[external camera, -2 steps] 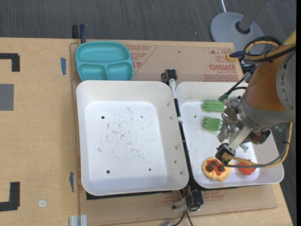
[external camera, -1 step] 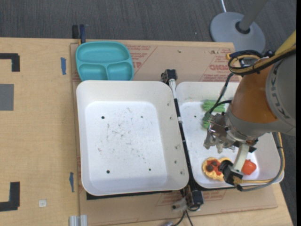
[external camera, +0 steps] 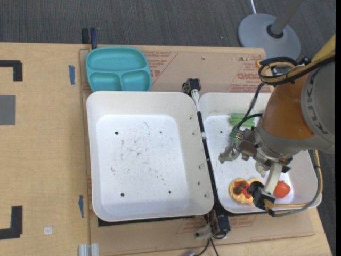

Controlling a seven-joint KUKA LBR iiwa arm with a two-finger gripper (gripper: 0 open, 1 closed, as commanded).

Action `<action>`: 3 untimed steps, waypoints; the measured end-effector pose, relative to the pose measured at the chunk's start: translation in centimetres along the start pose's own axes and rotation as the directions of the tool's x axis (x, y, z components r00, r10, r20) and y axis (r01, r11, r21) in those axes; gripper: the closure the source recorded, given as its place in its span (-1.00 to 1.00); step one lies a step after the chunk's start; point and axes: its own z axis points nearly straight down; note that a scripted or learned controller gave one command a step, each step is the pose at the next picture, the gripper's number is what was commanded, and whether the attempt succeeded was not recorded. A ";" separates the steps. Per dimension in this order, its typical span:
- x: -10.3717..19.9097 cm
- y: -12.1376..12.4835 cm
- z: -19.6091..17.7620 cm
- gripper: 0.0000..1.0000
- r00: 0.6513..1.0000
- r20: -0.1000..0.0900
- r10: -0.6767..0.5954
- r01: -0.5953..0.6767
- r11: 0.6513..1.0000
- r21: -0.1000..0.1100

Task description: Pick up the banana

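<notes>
Grey carpet (external camera: 160, 9) runs beyond the bench (external camera: 42, 143), and you can take the right bin (external camera: 216, 135) as your landmark. Against its left wall sits the left bin (external camera: 141, 143), white with dark specks on its floor. Farther up and to the left of the right bin, a teal divided tray (external camera: 118, 68) lies on the bench. Past the right bin's far right corner you see a round grey stand base (external camera: 266, 31) on the carpet.

The arm (external camera: 290, 111) hangs over the right bin's middle, with the gripper (external camera: 232, 149) low over its floor, toward the left wall. You cannot tell whether it is apart or together.

Inside the right bin, a green thing (external camera: 237, 119) lies by the far wall. A yellow piece with red spots (external camera: 241, 190) lies by the near wall, and a red-orange thing (external camera: 283, 190) sits just to that piece's right. You cannot tell from this view where the banana lies.
</notes>
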 end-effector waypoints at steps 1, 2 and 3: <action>0.9 -0.3 0.0 -1.00 0.999 -0.001 0.034 -0.034 0.999 -0.002; 6.0 -2.7 0.0 -1.00 0.944 0.000 -0.329 0.329 0.944 0.000; 10.2 -4.3 5.5 -1.00 0.974 -0.002 -0.227 0.227 0.974 -0.015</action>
